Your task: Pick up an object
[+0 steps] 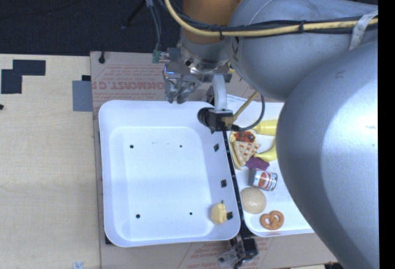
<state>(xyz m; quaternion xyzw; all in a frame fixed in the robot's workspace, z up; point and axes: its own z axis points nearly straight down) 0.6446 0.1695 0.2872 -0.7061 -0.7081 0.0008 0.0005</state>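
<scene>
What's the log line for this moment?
claw: above left bin's far rim | holding: nothing seen | left bin: yellow piece

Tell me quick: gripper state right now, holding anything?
Gripper: cannot be told whether open or closed; nothing visibly held, hovering at the left bin's far rim.

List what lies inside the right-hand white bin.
In the shallow white right bin: a red can, a round beige bun, a small brown pretzel, a waffle-like wedge and yellow pieces. The grey arm covers the rest.
</scene>
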